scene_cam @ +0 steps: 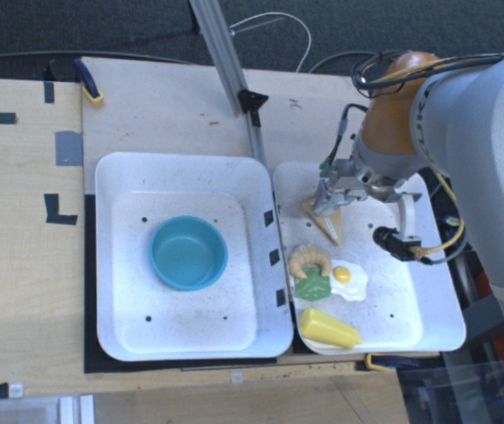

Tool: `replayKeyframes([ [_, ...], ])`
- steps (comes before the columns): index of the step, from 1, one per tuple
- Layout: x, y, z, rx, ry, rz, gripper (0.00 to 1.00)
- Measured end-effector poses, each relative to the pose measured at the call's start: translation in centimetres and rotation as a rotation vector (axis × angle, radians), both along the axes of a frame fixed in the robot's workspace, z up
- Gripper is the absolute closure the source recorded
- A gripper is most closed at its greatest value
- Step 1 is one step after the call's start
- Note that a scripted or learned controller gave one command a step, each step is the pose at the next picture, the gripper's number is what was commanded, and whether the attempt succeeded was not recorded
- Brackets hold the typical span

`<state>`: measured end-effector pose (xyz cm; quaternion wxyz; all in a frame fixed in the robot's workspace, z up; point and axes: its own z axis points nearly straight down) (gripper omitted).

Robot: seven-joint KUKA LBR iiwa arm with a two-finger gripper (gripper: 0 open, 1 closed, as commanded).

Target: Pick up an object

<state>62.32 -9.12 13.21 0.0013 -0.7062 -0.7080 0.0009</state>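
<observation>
My gripper point(327, 203) hangs over the far part of the right bin point(428, 325), its tip down at a tan cone-shaped piece point(326, 223). The fingers touch or nearly touch the cone's upper end. Nearer the front lie a croissant point(308, 258), a green leafy piece point(313, 285), a fried egg point(347, 280) and a yellow corn-like piece point(328, 329). In the left bin point(119, 184) sits a blue bowl point(188, 252).
A slanted metal pole point(225, 51) with a black clamp point(252, 101) rises behind the bins. A black cylindrical part point(396, 242) with cables hangs off the arm over the right bin. A blue and yellow clamp point(88, 81) lies at the bench's far left.
</observation>
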Motion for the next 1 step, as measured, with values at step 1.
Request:
replayKeyframes([
  [1,-0.81,-0.49,5.20,-0.001,-0.007,-0.002,1.00],
])
